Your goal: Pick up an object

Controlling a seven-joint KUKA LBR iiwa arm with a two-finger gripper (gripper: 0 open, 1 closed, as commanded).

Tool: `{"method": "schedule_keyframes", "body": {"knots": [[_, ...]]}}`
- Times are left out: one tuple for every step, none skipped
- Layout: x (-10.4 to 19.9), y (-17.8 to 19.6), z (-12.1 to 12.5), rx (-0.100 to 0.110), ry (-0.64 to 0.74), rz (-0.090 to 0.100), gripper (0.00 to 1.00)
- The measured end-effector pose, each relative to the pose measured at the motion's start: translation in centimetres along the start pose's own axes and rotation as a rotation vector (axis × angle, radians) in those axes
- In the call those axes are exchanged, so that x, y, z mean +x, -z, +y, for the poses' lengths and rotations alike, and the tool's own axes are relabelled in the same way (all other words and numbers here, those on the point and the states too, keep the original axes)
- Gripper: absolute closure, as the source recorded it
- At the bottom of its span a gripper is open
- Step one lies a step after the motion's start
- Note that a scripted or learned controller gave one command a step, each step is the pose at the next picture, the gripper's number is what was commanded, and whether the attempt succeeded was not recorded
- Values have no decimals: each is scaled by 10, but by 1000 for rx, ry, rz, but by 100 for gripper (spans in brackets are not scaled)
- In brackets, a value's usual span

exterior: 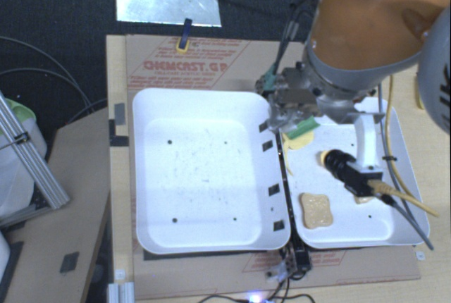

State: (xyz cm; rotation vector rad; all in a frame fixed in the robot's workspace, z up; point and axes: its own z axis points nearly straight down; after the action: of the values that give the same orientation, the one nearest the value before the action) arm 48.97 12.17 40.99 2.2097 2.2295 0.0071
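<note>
Locating the pincer: where do I look? — Operator

You find the pincer [283,117] low over the far left corner of the right bin [338,239], close to the wall that meets the left bin [144,175]. The arm [366,20] reaches in from the right and hangs above it. From this view you cannot tell whether the pincer is open or closed, because the wrist covers its working end. — Manual

Which objects are there to pick? — Operator

You can make out 3 objects, all in the right bin:
1. A green piece [304,128] lies just beside the pincer, on its right.
2. A yellow piece [299,142] lies directly in front of the green piece, touching or overlapping it, near the dividing wall.
3. A tan piece [316,211], shaped like a slice of toast, lies flat near the front left corner, well apart from the other 2. — Manual

Is anything gripped? — Operator

You cannot confirm a grip. The green piece is close to the pincer, but the view does not show whether they touch. — Manual

What carries the bins? — Operator

You see both bins side by side on a cardboard sheet [183,65] with red lettering, which lies on the table [77,153]. — Manual
</note>
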Motion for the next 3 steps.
{"method": "schedule_keyframes", "body": {"knots": [[0, 11, 1, -2, 6, 0, 100], [0, 22, 1, -5, 12, 1, 100], [77, 131, 41, -9, 0, 5, 100]]}}
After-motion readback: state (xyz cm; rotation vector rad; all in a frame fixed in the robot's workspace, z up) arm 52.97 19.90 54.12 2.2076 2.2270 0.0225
